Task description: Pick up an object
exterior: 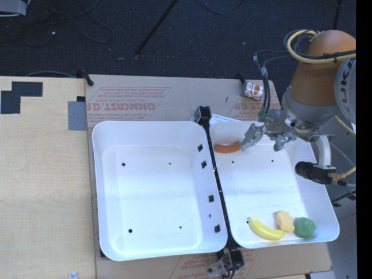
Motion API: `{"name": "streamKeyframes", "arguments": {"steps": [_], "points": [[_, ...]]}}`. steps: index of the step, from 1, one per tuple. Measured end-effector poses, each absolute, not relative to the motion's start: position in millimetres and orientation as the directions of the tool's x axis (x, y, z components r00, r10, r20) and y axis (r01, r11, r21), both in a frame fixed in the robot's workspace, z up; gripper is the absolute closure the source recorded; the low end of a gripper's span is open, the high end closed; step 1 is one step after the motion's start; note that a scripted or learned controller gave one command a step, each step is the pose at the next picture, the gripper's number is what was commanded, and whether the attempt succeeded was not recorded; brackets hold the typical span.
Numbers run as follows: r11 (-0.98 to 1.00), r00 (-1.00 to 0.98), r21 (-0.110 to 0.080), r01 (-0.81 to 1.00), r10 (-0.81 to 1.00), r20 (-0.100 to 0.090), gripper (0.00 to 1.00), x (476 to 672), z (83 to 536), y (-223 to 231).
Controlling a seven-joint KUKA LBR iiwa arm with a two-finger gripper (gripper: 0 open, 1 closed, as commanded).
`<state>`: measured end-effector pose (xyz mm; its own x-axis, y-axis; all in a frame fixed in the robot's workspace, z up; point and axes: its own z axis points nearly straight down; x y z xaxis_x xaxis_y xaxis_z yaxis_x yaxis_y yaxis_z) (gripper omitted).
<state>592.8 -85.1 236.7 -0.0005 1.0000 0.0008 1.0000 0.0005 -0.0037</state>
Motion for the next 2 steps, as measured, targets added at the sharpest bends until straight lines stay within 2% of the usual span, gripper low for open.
{"name": "streamKeyframes", "arguments": {"steps": [1, 2], "points": [[0.003, -0.003, 0.017, 1.0, 1.0, -0.002, 0.0, 620.8, 492, -71], [-0.005, 0.005, 0.003, 1.0, 1.0, -0.003, 0.0, 604.4, 541, -150]]}}
